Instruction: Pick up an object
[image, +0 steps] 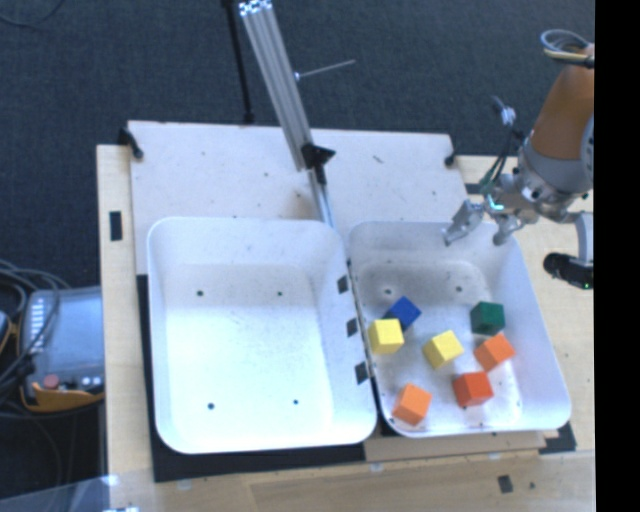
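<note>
Pickable objs all sit in the right bin (540, 330), lower half. Blue cube (404, 310) is nearest the bin's left wall, w/ a yellow cube (386, 335) touching it just below-left. Second yellow cube (442, 348) lies a bit right of that, near bin centre. Green cube (487, 317) is toward the right side, an orange cube (494, 351) just below it. Red cube (472, 388) sits under that orange one, close to it. Another orange cube (412, 403) is down by the front-left corner, apart from the rest.

My claw (485, 224) hangs over the bin's back rim, upper right, well apart from every cube. Its two fingers (458, 224) are spread w/ a clear gap between them and nothing in it. My wrist runs up-right from there, grey w/ the orange band above.

Left bin (250, 330) sits beside the right one, walls touching at the middle. Both rest on a white board (220, 165) on the wooden bench (115, 300). A slanted metal pole (285, 90) comes down to the back edge between the bins. A grey box w/ cables (60, 345) lies off the bench's left side.
</note>
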